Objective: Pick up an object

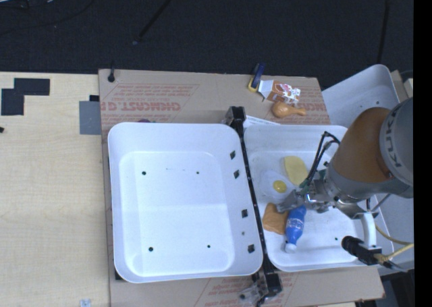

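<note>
the left bin (128, 164) is a shallow white tray with a few small dark dots on its floor and nothing lying in it. a black divider with clips (243, 184) runs between it and the right bin (270, 144), the two touching side by side on a sheet of cardboard (169, 100). in the right bin an orange-brown flat piece (273, 219) lies near the divider, a blue bottle (294, 226) rests tilted just beside it with its white cap toward the bin's near edge, and a yellow round piece (279, 186) and a pale yellow flat piece (294, 168) lie further back. the gripper (304, 198) hangs low just above the bottle's upper end; whether its jaws are spread or pressed together i cannot tell, as the wrist and cables blur them. the arm (368, 154) covers the bin's right part. beyond the bin, on the cardboard, lie a small packet (287, 91) and an orange toy (286, 109), too small to identify.
</note>
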Motion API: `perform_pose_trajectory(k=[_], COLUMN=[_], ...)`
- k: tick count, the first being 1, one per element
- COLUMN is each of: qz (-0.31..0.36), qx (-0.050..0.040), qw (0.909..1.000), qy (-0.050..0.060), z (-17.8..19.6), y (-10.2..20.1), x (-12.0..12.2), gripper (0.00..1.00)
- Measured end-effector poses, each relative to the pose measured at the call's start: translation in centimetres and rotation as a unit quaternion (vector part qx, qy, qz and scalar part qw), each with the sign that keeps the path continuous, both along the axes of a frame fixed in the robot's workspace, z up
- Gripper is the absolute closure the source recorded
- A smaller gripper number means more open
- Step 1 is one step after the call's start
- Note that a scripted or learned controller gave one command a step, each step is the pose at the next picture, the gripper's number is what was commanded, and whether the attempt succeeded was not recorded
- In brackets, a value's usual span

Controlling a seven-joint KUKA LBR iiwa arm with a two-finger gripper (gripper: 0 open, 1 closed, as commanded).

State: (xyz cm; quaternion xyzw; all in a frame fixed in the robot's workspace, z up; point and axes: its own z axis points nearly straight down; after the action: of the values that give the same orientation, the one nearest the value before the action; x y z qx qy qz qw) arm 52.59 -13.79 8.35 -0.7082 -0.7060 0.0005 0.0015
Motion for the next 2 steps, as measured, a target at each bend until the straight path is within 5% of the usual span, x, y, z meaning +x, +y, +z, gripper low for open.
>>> perform_pose_trajectory(k=[1,2], qz=[0.004,0.000], qx=[0.0000,-0.0009], qw=[1.0000,1.0000], qy=[-0.003,-0.004], z=[0.4,1.9], y=[4.8,4.4], x=[6.9,6.8], gripper=[0.00,1.00])
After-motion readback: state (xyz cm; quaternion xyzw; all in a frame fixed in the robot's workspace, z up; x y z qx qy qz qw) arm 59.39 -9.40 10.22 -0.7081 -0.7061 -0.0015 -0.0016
